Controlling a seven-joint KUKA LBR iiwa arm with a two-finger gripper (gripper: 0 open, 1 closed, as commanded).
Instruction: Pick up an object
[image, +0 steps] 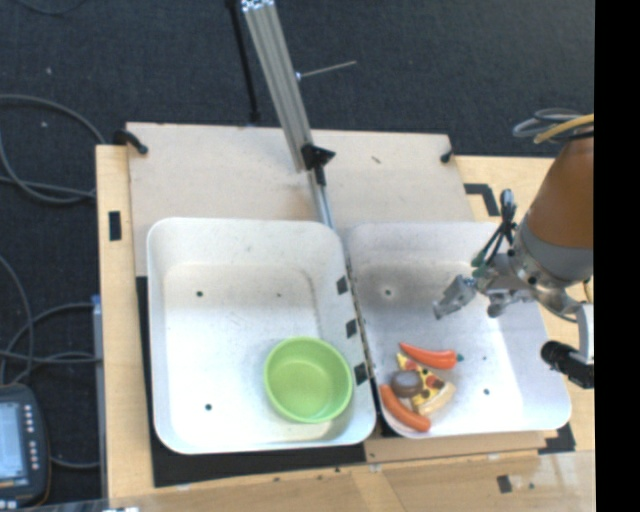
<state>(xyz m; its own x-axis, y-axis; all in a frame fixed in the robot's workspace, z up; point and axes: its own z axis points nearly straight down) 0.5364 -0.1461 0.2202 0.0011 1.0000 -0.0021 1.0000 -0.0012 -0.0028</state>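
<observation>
Two bins sat side by side on the counter (420, 150). The left bin (200, 290) held a green bowl (308, 378) at five o'clock. The right bin (520, 390) kept toy food (418, 385) at seven o'clock, likely the pick targets. The gripper (470, 293) hovered above centre; whether the fingers were wide or narrow, I could not tell.

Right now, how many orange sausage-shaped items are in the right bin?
2: one orange sausage lies above the toy pile, the other orange sausage along its lower left edge. More may be hidden.

No lettering, labels or numbers readable anywhere here; the bins and bench show no legible markings.
</observation>
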